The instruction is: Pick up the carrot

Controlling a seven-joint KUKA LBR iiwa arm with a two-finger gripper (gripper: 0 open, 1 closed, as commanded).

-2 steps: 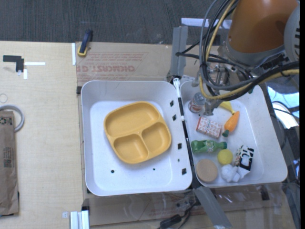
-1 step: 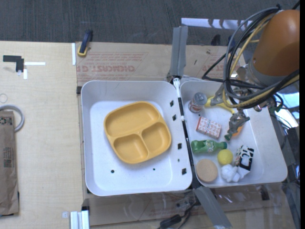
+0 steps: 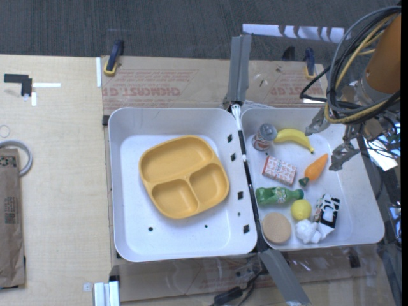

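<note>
Nearest us, low in the right bin (image 3: 357, 234), we see a round tan disc (image 3: 276, 227) like a cookie or bun, with a white clump (image 3: 310, 232) and a black-and-white packet (image 3: 327, 210) alongside it, all well below and to the left of the gripper (image 3: 331, 139). We find the gripper up at the bin's right side, under the grey arm (image 3: 382, 56) with its orange band and looping cables. Its two fingers (image 3: 317, 123) are spread apart with nothing between them, so we read it as open and holding nothing.

We see the carrot (image 3: 315, 168) lying on the bin floor just below and slightly left of the gripper, tilted, its green end pointing down-left; the lower finger is near its orange tip, and we cannot tell whether they touch.

Left of the gripper lies a banana (image 3: 294, 138), and further left a small can (image 3: 265, 135). Below the banana, we see a red-and-white box (image 3: 279, 170), then a green bottle (image 3: 278, 196) on its side and a lemon (image 3: 301, 210).

Far to the gripper's left, we see the left bin (image 3: 127, 171) holding a yellow divided plate (image 3: 183, 176).
</note>
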